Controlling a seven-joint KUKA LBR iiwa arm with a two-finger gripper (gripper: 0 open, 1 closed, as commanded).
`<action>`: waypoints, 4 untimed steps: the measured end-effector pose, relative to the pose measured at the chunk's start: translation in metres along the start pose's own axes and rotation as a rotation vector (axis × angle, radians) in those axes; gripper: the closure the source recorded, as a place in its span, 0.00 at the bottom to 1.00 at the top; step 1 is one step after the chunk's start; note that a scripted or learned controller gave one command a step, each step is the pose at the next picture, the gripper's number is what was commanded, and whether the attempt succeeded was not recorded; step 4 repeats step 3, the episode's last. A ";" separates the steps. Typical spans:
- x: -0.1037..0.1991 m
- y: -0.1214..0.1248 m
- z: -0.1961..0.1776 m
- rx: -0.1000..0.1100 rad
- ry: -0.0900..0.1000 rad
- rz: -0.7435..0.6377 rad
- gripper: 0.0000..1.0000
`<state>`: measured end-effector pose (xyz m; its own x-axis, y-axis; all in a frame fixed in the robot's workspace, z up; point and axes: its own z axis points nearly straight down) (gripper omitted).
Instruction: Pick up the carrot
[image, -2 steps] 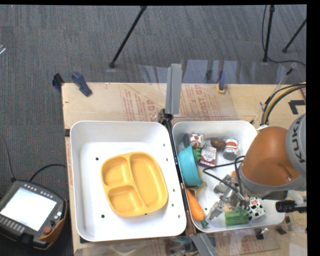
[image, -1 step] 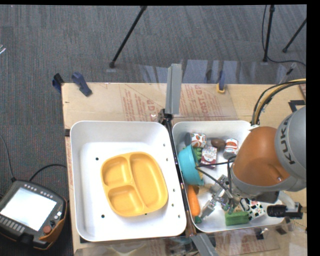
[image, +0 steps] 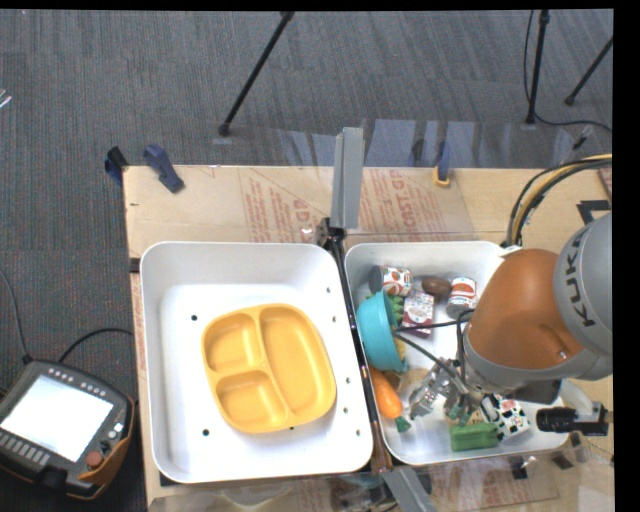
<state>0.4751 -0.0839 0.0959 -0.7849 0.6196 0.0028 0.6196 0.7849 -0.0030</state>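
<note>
The orange carrot (image: 386, 395) lies in the right bin (image: 440, 252) near its front left corner, its green tip pointing toward the front. My gripper (image: 437, 394) hangs low over the bin just right of the carrot, under the orange wrist band (image: 520, 312). Its metal fingers sit close beside the carrot's green end. Nothing shows between them.
A yellow divided plate (image: 268, 366) rests in the left bin (image: 180, 290). The right bin also holds a teal bowl (image: 375, 328) on its side, small cans (image: 462, 292), a green block (image: 473, 436) and a black-and-white spotted piece (image: 511, 418). A teach pendant (image: 60, 425) lies at the lower left.
</note>
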 end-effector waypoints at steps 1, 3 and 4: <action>-0.042 -0.050 -0.089 -0.005 -0.010 -0.079 1.00; -0.019 0.011 -0.063 -0.004 -0.001 0.370 1.00; -0.019 0.011 -0.063 -0.004 -0.001 0.370 1.00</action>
